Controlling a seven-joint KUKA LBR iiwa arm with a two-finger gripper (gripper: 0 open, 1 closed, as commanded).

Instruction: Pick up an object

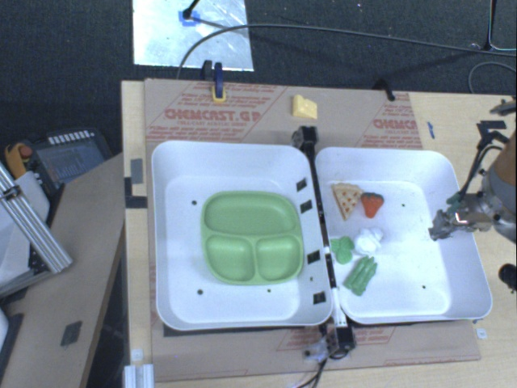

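- The green pod (360,275) lies nearest in the right bin (436,297), beside a green piece (342,250) and a white piece (369,241).
- Farther are a strawberry (371,204) and pizza slice (346,198); they look light, stiff toys, best held across the narrow sides.
- The end effector (446,226) hovers at the bin's right edge; I cannot tell its state.

Arm (502,192) cut off at right edge.
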